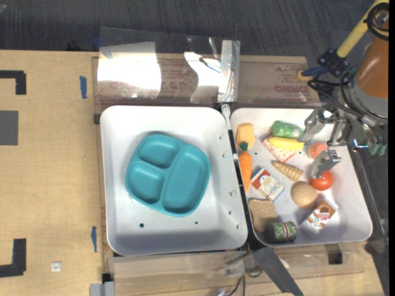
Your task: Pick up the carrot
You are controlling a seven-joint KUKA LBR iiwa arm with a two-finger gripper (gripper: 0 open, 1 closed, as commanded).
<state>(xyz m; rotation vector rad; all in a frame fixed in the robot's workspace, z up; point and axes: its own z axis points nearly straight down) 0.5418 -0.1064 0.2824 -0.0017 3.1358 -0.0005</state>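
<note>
The carrot [245,171] is an orange toy with a dark green top. It lies lengthwise along the left wall of the right bin [361,196], tip toward the front. My gripper [322,142] hangs over the right part of that bin, well to the right of the carrot. Its fingers [331,158] are spread open, with nothing gripped. A small salmon-coloured piece [316,150] lies below the gripper, and a red tomato [321,179] sits just in front of it.
The right bin also holds a yellow-orange piece [245,132], a green item [286,129], a yellow item [284,145], a cone [289,170], a small carton [267,184], a brown roll [303,193], a cracker [262,209], a green can [281,230] and a juice box [321,216]. A teal divided plate [168,173] lies in the left bin [117,134].
</note>
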